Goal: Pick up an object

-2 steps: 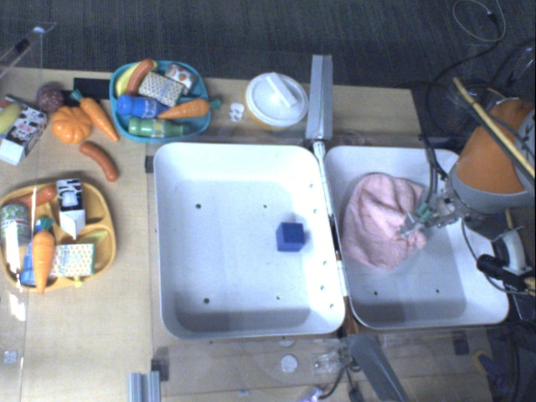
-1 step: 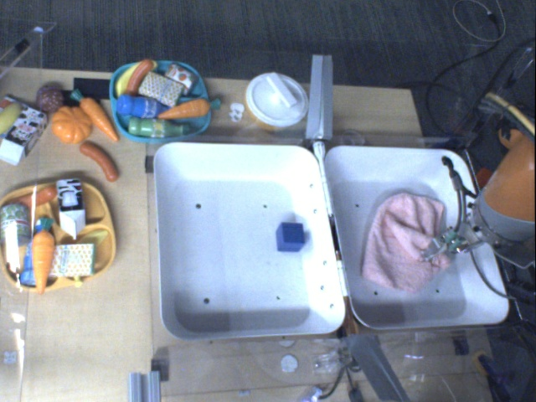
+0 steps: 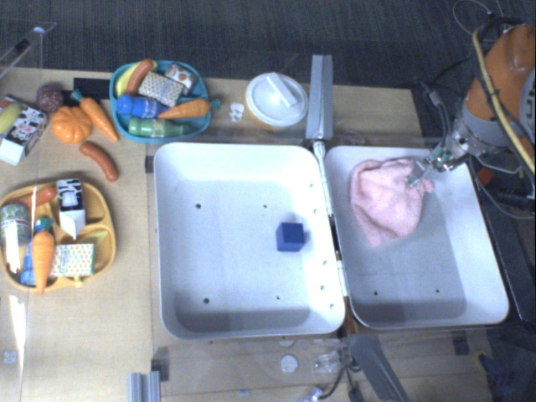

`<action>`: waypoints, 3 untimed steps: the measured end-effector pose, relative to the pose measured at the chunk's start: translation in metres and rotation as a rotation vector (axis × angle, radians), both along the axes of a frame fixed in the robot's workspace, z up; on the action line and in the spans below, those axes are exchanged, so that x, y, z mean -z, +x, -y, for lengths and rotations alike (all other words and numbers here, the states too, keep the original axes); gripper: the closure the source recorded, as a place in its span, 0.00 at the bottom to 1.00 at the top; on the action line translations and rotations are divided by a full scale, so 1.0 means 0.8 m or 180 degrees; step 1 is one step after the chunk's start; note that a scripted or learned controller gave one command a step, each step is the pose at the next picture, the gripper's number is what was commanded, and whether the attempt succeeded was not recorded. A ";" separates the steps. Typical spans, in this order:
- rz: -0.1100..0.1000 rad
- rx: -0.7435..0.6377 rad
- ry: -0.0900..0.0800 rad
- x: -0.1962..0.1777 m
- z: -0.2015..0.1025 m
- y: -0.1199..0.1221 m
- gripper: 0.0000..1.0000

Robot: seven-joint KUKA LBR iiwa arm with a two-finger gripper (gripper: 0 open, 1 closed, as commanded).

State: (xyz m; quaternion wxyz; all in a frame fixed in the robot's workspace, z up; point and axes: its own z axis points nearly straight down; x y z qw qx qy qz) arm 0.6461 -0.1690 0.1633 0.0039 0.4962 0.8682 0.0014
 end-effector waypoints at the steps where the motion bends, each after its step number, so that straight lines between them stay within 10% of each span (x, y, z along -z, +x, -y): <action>1: -0.0009 0.0189 0.0001 0.041 0.040 -0.027 1.00; 2: -0.0008 0.0187 0.0000 0.041 0.040 -0.027 0.00; 3: 0.0022 -0.0176 -0.0012 0.089 0.045 -0.024 0.00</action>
